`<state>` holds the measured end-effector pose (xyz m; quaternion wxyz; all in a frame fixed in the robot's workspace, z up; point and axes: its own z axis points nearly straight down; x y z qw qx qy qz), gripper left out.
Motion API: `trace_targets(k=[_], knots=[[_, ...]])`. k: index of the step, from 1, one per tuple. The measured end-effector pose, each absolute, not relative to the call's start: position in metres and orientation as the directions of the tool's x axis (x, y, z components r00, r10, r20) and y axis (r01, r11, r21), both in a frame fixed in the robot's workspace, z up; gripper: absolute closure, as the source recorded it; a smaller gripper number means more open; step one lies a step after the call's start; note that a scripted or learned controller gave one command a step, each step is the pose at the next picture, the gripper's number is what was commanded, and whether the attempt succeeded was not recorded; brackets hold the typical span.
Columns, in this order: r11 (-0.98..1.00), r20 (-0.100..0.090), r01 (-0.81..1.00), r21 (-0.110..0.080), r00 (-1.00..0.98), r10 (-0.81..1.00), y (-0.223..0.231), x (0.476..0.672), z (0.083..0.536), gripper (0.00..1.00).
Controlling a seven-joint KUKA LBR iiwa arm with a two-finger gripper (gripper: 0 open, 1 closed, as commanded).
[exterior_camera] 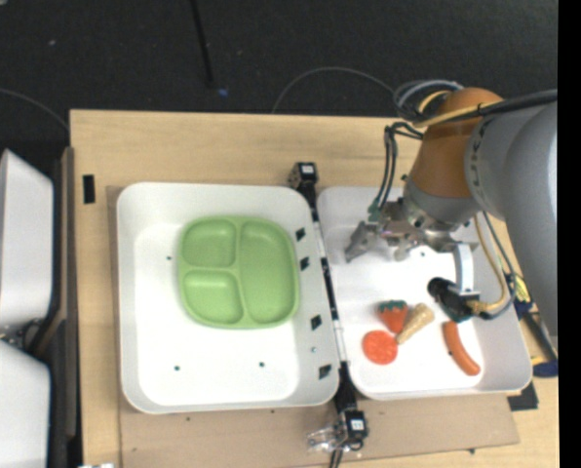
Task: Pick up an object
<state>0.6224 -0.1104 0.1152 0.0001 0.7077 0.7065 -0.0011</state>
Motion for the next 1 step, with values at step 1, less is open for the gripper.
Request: trace_targets(k=[1], knots=[[-0.004, -0.001, 1.000, 0.004, 0.005, 1.000, -0.1112, 0.6241, 0.1289, 1.00]])
